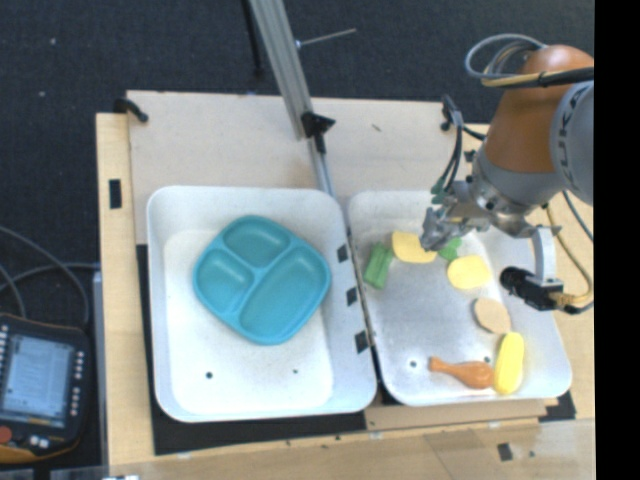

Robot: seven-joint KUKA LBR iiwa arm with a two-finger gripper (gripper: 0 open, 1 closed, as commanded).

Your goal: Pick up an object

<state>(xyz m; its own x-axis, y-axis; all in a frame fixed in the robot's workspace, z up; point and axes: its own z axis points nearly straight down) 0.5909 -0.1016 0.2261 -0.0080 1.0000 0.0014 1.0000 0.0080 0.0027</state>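
Camera view, from above at a slant. Gripper low over far part of right bin, tip just at far edge of a pale yellow flat piece; whether spread, closed or clamped on anything could not be told, tip too small and dark against the wrist. Small dark-green bit just beside tip, half hidden, identity unclear. Likely target judged to be the pale yellow flat piece: looked like a light toy food item, probably hollow plastic or foam, smooth, low profile, so apt to slip or slide under a pinch; best taken across its narrow width near the middle, pressed down close to the bin floor. Not fragile by appearance. Count in right bin: one pale yellow flat piece, one green block near left wall, one round yellow lemon-like piece, one tan oval slice, one long yellow piece near front right corner, one orange drumstick-like piece touching or just beside it, plus the unclear dark-green bit; six sure, seven perhaps. Left bin: one blue divided plate, three compartments, nothing in them. Two bins side by side, one arm.
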